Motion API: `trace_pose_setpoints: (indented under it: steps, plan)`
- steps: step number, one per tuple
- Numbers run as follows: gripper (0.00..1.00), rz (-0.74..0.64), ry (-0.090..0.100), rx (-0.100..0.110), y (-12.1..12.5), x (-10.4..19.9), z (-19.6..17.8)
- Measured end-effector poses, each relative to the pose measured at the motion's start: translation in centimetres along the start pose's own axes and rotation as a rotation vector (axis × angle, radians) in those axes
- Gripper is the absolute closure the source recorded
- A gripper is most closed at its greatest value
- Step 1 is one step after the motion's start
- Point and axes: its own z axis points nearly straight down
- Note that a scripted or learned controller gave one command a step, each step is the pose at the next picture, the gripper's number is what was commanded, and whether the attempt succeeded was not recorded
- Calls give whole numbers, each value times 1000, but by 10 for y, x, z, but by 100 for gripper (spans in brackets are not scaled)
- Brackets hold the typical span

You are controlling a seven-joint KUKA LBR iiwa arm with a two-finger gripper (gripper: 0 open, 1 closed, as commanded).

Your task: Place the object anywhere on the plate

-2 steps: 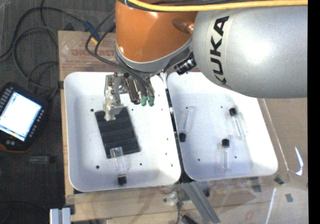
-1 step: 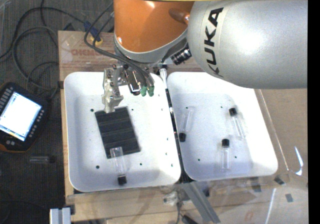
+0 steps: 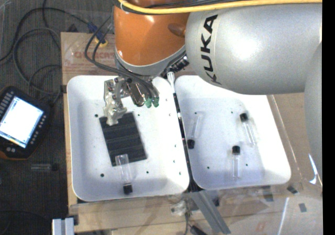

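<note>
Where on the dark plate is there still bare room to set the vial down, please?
The plate's middle lies bare, between the gripper at its upper end and a clear vial overlapping its lower edge. Both ends are crowded. The left bin has white floor either side of the plate.

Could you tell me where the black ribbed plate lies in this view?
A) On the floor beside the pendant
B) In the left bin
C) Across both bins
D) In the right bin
B: the black plate lies flat in the left bin, below the gripper; the right bin holds only small clear vials.
</note>
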Motion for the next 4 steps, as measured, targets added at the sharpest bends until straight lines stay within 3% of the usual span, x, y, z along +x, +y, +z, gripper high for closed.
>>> trace_pose_setpoints:
  steps: [1,2,3,4]
  plan:
    - [100,-90,-3,0,-14,-44,-4]
    - [100,-88,-2,-4,-13,-45,-10]
    - [100,-241,-3,-1,-27,-85,41]
    - [100,-240,-3,-7,-25,-86,35]
